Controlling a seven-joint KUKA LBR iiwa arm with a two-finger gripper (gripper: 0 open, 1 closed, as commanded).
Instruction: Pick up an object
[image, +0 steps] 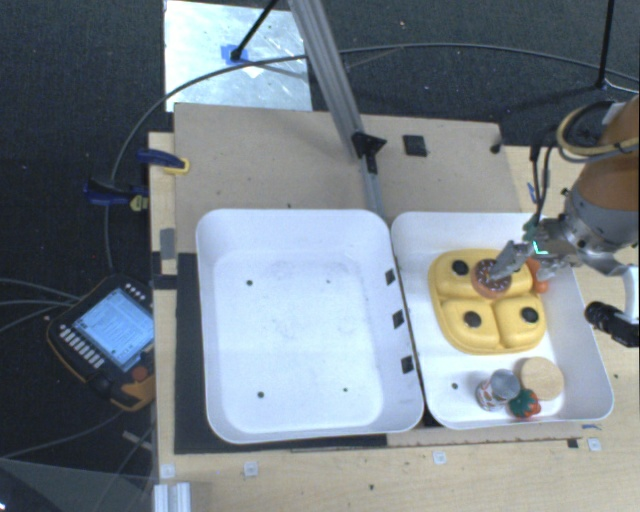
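Brown bench top (440, 180), two white bins side by side, dark floor around it.

Likely target is a small brown round piece (491, 279), right of centre in the frame. It sits on top of the yellow moulded block (480, 325) in the right bin (415, 250). The gripper (507, 262) comes in slanted from the right edge of the frame, its tip at or just beside the round piece's upper right side. Can't tell whether it is wide or narrow, or whether it touches. Nothing is visibly held.

Risks, as a judgement:
- The tip looks off-centre on the piece, so closing could knock it sideways and roll it off the block.
- The piece rests on a rounded, raised surface, so pressing down may tip the block or shove it toward the bin wall.
- The gripper could catch the block's edge instead, and the block looks too wide to grasp.

Further out, toward the lower right of the frame and well apart from the tip, are a tan disc (543, 376), a grey round item (503, 384) and a green bit (523, 405). The left bin (300, 330) sits mid-frame.
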